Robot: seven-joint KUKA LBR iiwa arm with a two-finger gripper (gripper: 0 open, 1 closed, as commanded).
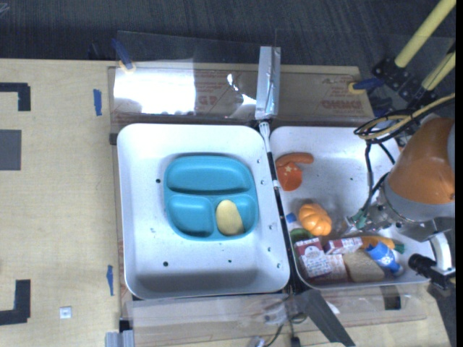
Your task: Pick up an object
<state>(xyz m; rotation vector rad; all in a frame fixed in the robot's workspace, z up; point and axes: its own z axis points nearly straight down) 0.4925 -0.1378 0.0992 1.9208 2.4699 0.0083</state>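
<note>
Two shallow white bins sit side by side on the pale wooden surface (51,215). The left bin (145,266) holds a blue divided plastic tray (199,186) with a yellow egg-shaped piece (229,217) lying in its lower right compartment. The right bin (333,147) carries the loose items: an orange-red toy piece (290,170) near the dividing wall, a small orange pumpkin-like toy (315,219) below it, then a red-and-white printed packet (318,257), a brown bread-like block (364,267) and a blue-capped small bottle (384,259) crowded along the bin's near edge.

The grey arm with its orange band (427,168) hangs over the right side of that bin, and the tool (364,221) seems to be low, just beside the pumpkin toy and above the packet. Whether it is apart or together I cannot tell, since the wrist covers it.

By my reading the step in hand is the approach or descent onto a target; nothing looks lifted. The next move calls for settling on one item amid the clutter, closing squarely on it, and rising without dragging neighbours.
</note>
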